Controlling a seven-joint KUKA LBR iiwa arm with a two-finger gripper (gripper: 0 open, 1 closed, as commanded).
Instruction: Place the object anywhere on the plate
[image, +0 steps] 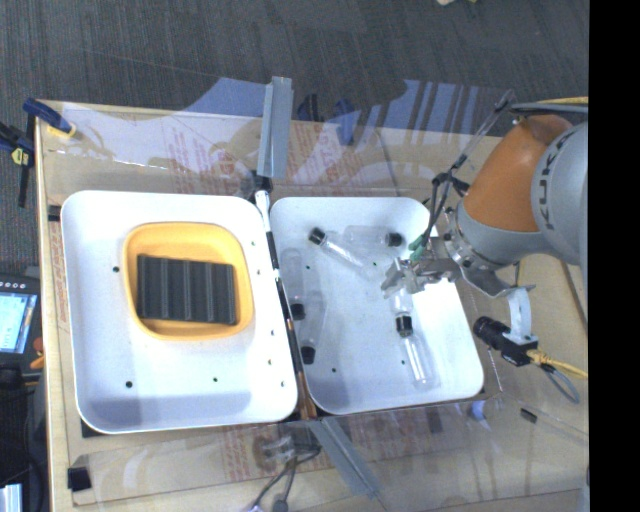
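- Camera view: two shallow white bins sit side by side on a pale wooden bench; the left bin (90, 380) and right bin (350, 385) both have smooth, glossy walls with rounded corners.
- In the left bin lies the plate (150, 240), a yellow-orange rounded rectangle with a soft raised rim and a dark, ribbed rectangular centre.
- In the right bin lie several clear tubes with black caps, plastic or glass by their shine. One tube (414, 350) lies lengthways just below the gripper, another tube (335, 248) lies slantwise near the bin's upper left, and a fainter one (298, 300) lies along its left wall.
- The grey arm with its smooth orange band (505, 185) reaches in from the right; the gripper (405, 280) is low over the right bin's upper right part, well apart from the plate.
- Whether it is clenched or released I cannot tell; thin metal parts and clear tubes blur together there.
- No readable writing on the bins or tubes; faint reddish print on the bench is illegible.
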